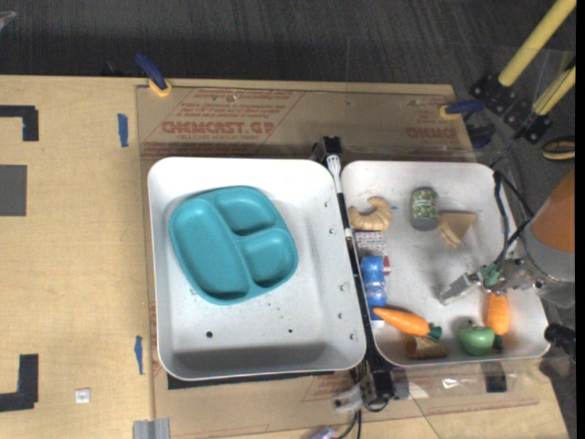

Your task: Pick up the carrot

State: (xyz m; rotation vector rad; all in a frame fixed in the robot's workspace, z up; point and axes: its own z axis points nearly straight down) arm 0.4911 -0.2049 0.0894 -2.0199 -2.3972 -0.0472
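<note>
In the bench's right bin (416, 263), the carrot (402, 320) lies left of the apple (475, 339) and my gripper (483, 282) sits just behind the apple, grip unreadable, so I judge I'm mid-approach and must next shift left over it.

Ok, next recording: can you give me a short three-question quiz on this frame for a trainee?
1. True or false: the carrot lies in the left bin.
2. What rests in the left bin? A) a teal divided plate B) a red bowl C) a yellow cup
3. Fill in: the gripper hangs over the ___ bin.

Key: 1 false, the carrot lies in the right bin, towards its front edge. 2 A. 3 right.
</note>
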